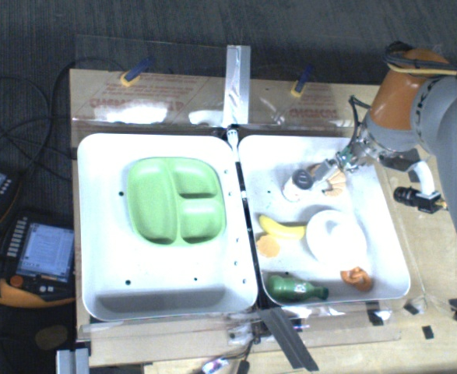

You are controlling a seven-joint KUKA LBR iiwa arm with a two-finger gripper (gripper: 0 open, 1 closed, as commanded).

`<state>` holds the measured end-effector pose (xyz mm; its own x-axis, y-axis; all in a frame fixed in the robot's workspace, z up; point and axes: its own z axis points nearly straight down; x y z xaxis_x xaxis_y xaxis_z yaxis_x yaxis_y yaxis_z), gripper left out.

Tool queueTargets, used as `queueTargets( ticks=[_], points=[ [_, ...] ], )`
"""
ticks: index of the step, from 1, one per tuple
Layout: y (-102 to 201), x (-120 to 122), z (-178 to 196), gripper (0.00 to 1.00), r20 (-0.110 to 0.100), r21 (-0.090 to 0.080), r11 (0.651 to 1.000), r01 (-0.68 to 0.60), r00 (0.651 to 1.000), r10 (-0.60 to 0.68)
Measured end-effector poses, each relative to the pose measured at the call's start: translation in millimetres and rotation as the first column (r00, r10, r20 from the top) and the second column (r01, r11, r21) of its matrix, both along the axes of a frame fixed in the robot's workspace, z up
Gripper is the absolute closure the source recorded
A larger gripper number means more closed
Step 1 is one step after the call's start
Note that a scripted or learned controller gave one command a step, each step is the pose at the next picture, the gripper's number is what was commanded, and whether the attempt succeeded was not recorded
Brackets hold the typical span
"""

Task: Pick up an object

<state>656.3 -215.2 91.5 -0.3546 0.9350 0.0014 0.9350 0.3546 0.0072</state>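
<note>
Camera view | pincer point(331, 171) state: cannot tell | green bottle point(297, 288) label unreadable

Wooden bench point(88, 104) bears left bin point(103, 224) beside right bin point(384, 232)

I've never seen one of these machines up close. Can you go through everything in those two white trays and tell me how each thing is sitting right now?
Green divided plate: flat, right way up, in the left bin.
Banana: lying flat in the right bin.
Green bottle: on its side by the near wall.
White cup: beside the banana.
Small orange object: resting near the corner.
Gripper: low inside the right bin.
</note>
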Motion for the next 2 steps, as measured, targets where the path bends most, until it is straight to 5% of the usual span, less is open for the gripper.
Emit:
queueTargets(
  ticks=[1,2],
  points=[
    [0,1,9,1.00,0.006,-0.005,1.000,-0.001,1.000,0.001],
    [54,-46,113,1.00,-0.006,-0.004,0.995,0.101,0.995,-0.101]
  ],
)
